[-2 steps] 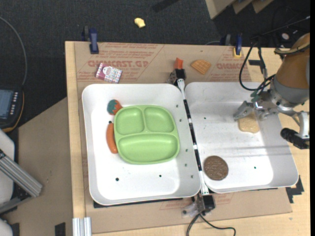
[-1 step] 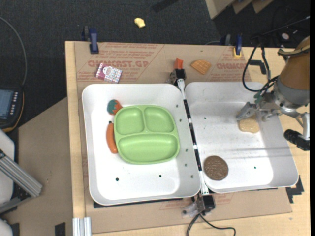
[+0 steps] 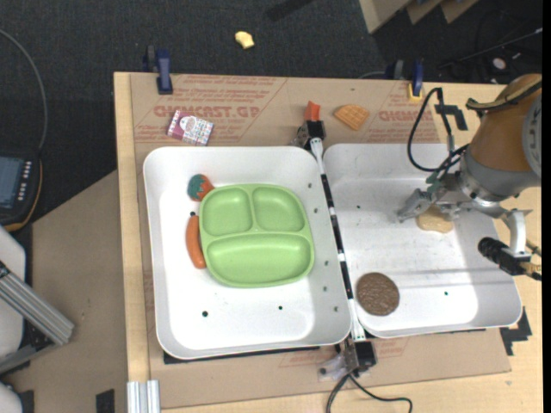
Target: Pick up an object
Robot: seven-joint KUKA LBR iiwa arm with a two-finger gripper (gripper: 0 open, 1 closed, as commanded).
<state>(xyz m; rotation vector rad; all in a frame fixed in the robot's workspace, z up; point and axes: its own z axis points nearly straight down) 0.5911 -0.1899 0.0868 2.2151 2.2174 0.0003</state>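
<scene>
- So the gripper (image 3: 435,206) is down inside the right bin (image 3: 482,308), up in its far half, with the grey arm (image 3: 504,157) and its orange band coming in from the right edge.
- Right under the gripper there's a pale tan lumpy object (image 3: 436,223), looks like a bit of bread or a cracker chunk. It sits on the bin floor, and the gripper is touching it or just above it; hard to say which.
- One finger (image 3: 411,206) sticks out to the left, clearly off to the side of the lump. The rest is tucked under the wrist, so I honestly can't tell whether the fingers are spread or pinching anything.
- Also in the right bin: a round brown cookie-looking disc (image 3: 377,292) near the front left corner, well apart from the gripper.
- The left bin (image 3: 232,325) has a green divided plate (image 3: 256,234) with three compartments, sitting roughly in the middle.
- An orange carrot-ish thing (image 3: 195,241) lies along the plate's left edge, touching it or just beside it.
- A small round teal-and-red thing (image 3: 200,186) sits at the plate's far left corner.
- Out on the cardboard bench top (image 3: 133,231), behind the bins, there's a pink-and-white packet (image 3: 189,126) on the left and an orange waffle-like cracker (image 3: 350,116) nearer the middle.
</scene>
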